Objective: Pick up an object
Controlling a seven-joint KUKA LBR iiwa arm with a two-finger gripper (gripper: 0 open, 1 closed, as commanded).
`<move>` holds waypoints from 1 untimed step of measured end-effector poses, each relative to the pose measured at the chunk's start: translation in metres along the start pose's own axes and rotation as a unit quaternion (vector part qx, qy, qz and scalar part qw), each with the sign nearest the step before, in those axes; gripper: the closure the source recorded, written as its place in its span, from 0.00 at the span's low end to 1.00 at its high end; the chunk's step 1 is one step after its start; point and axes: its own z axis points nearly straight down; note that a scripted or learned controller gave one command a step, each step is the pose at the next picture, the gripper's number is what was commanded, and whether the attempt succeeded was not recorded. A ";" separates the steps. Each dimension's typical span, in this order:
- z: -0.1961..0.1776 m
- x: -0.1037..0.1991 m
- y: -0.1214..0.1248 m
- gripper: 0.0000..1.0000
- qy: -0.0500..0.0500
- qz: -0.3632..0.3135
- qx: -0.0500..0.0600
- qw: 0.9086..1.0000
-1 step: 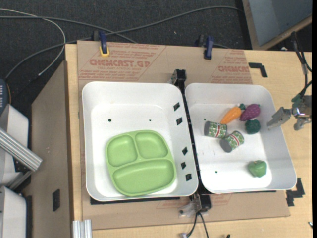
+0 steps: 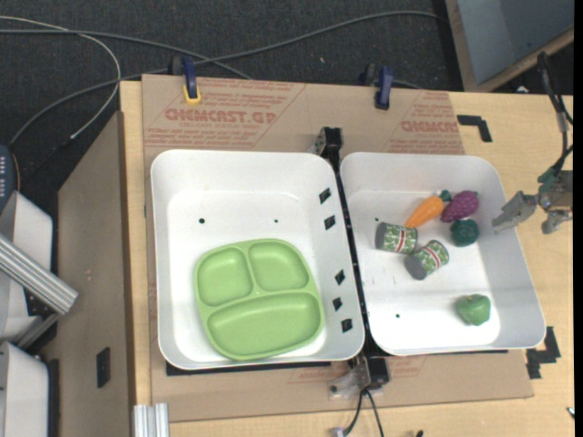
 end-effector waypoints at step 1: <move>0.043 0.005 -0.001 0.00 0.001 0.000 0.002 1.000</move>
